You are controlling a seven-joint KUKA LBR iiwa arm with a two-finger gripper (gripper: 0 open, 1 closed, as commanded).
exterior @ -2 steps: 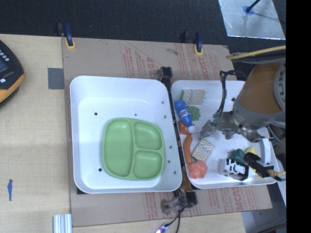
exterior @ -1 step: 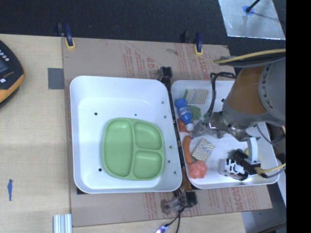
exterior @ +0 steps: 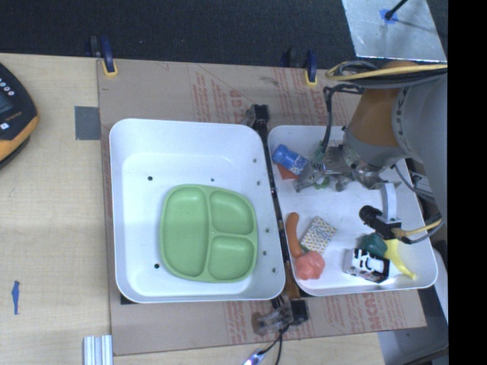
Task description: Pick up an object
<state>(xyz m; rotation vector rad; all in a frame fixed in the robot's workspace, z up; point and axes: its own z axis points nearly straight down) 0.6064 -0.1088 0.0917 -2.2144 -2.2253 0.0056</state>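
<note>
The arm comes in from the right and its gripper (exterior: 316, 175) hangs low over the far left part of the right bin (exterior: 426, 280), with a blue object (exterior: 288, 157) just beside it toward the bin's corner and something reddish tucked under that. I can't tell from here whether the gripper is open or closed, since the metal parts blur together against the white floor. Nothing looks caught in it, so I'd judge the pick is not yet made. The blue object seems the likeliest target, being nearest; it sits close to the bin wall, so a clean grab probably needs the gripper centred squarely over it and lowered straight, or the wall may block 1 side. The other candidates lie nearer the front: an orange carrot-like piece (exterior: 293, 233) along the left wall, a pink lump (exterior: 309, 265) below it, a patterned pouch (exterior: 318, 235) just beside both, and a black-and-white item (exterior: 368, 265) with a yellow piece (exterior: 400, 262) near the front right corner. The left bin (exterior: 137, 154) holds a green divided tray (exterior: 208, 233).
</note>
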